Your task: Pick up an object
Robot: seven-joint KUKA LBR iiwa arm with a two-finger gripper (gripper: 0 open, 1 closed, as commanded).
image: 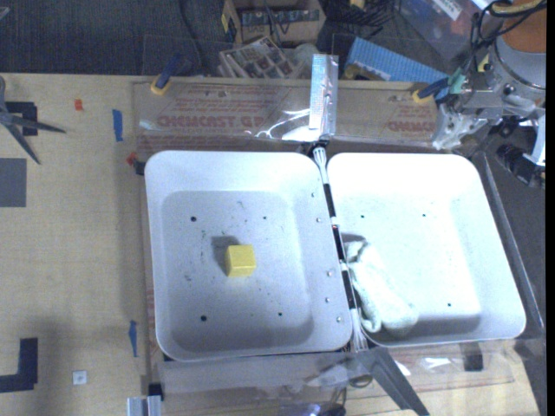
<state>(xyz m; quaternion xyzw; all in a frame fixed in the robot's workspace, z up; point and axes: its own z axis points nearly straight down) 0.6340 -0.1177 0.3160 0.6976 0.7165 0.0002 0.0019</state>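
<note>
A small yellow block [241, 260] lies near the middle of the left bin [165, 189]. A crumpled white cloth-like object [379, 295] rests against the left wall of the right bin [486, 232], near its front. My gripper [453, 131] hangs past the right bin's far right corner, above the bench rather than over either bin, well away from both objects. The grey arm with its orange band [527, 26] rises behind it at the upper right.
A clear plastic sheet with red lettering [234, 111] lies behind the bins, held by clamps [165, 78]. Cables and boxes [277, 16] crowd the floor beyond the bench. Bare wood [69, 232] stretches to the left of the bins.
</note>
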